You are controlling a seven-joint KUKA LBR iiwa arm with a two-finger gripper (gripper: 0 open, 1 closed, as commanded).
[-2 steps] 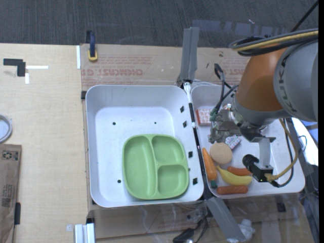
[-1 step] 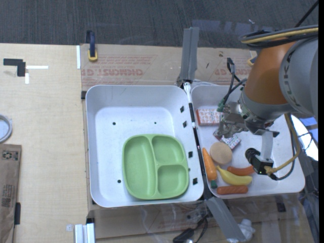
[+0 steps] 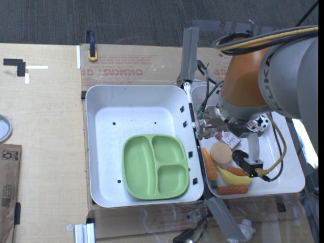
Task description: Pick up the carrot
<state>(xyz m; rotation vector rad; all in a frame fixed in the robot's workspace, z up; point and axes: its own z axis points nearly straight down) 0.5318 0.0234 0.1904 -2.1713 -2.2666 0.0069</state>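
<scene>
With the green divided plate (image 3: 154,166) in the left bin (image 3: 101,135) at my nine o'clock, I should descend squarely over the carrot (image 3: 209,164) lying along the right bin's (image 3: 288,184) left wall, beside a round bun (image 3: 220,153) and banana (image 3: 234,175), though I cannot tell how my gripper (image 3: 210,128) stands
</scene>
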